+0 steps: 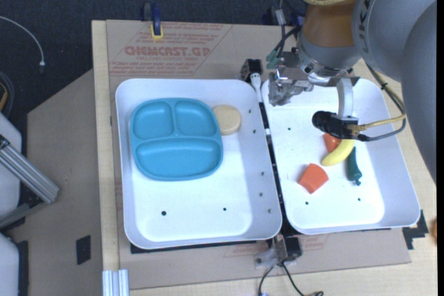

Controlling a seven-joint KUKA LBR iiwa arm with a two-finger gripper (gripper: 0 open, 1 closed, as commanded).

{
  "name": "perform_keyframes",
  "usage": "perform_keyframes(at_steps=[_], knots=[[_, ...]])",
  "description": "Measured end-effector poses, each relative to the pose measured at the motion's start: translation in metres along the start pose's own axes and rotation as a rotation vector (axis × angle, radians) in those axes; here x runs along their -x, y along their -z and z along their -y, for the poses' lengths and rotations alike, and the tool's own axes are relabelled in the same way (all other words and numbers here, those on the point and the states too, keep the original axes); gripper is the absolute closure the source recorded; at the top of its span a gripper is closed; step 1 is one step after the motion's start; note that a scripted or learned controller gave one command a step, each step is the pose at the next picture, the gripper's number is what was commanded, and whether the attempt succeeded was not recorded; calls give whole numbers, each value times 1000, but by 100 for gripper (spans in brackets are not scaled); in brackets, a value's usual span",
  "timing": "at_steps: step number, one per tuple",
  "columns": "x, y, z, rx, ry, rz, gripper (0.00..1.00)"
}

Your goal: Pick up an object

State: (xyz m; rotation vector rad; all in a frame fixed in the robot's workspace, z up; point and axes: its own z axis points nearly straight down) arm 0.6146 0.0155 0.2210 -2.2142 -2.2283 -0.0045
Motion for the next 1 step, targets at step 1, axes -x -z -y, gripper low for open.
perform_keyframes(at_steps=[1], knots=[[-52,11,-27,2,0,0,100]])
